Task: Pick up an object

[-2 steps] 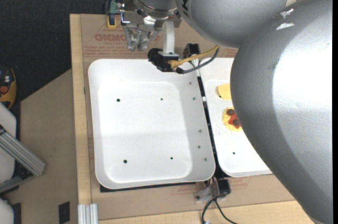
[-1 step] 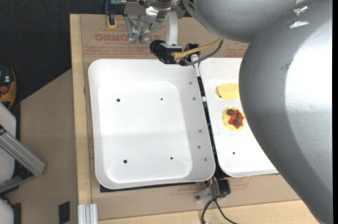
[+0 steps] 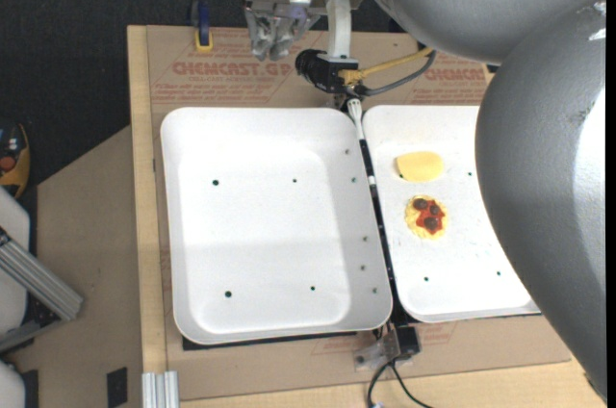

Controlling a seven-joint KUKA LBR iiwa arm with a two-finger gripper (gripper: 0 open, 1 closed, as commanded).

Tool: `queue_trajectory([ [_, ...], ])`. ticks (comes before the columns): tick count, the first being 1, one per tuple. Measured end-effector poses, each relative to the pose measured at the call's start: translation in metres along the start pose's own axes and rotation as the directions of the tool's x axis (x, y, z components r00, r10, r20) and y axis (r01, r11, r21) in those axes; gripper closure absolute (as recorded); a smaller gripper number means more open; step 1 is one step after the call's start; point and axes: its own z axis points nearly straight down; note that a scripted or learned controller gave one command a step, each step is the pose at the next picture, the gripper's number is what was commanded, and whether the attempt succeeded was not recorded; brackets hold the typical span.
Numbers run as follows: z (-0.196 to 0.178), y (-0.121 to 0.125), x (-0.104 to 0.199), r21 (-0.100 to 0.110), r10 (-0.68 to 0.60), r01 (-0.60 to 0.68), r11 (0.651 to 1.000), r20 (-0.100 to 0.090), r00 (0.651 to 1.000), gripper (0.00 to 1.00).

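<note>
Hand (image 3: 272,33), grip state unclear, hangs well apart from yellow piece (image 3: 420,166).

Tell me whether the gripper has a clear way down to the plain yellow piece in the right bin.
Probably yes. The gripper hangs beyond the bins' far edge, and the yellow piece lies uncovered in the right bin, apart from the red-topped piece. Nothing sits over it.

Brown bench (image 3: 144,204) bears two white bins (image 3: 260,223) side by side; blue-yellow clamp, perhaps (image 3: 202,24), at far edge.
</note>
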Motion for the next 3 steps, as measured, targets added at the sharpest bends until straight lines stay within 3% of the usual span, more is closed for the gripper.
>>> queue_trajectory([
  [2,-0.04,0.0,0.015,0.001,-0.003,0.003,1.0,0.0,1.0,1.0],
  [3,0.07,-0.005,0.015,0.016,0.0,0.0,1.0,0.005,1.0,1.0],
])
